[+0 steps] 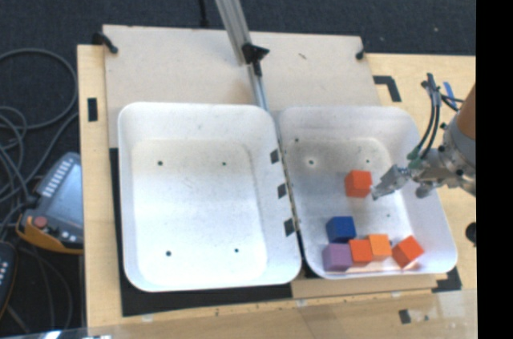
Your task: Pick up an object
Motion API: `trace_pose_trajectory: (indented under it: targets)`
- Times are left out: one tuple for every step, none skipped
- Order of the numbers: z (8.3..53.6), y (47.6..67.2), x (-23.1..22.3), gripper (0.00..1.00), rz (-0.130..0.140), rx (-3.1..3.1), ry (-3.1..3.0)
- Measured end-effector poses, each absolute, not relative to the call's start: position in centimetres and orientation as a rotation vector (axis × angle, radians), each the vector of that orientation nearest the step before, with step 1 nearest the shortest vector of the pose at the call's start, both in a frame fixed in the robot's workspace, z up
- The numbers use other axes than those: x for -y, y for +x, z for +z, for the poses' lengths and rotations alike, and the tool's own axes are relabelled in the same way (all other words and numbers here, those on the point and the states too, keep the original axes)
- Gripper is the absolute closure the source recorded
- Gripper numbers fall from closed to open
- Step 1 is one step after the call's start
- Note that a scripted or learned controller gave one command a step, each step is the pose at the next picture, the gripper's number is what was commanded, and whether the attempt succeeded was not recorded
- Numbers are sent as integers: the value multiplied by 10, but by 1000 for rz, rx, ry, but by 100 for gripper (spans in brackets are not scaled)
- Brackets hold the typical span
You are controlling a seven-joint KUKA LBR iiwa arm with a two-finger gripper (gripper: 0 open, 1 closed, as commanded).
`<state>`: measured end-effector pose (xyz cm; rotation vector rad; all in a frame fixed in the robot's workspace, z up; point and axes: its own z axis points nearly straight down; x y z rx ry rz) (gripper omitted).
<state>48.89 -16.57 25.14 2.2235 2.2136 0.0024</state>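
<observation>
The right bin (321,129) holds several small blocks. An orange block (358,183) lies alone near the bin's middle. Along the front wall a blue block (341,228), a purple block (337,256), two orange blocks (361,250) and a red-orange block (408,250) are clustered. My gripper (405,187) hangs over the right side of this bin, just right of the lone orange block. It is open with nothing between its fingers; the left fingertip (385,185) is close beside that block.
The left bin (200,193) stands next to the right one, their rims meeting at the centre. A slanted aluminium post (232,1) rises behind the bins. Cables and a pendant (56,201) lie off the bench at left.
</observation>
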Motion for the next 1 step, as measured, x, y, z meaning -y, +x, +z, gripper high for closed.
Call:
trace_pose_trajectory:
  targets:
    - [134,582,206,0,0,-2220,2217]
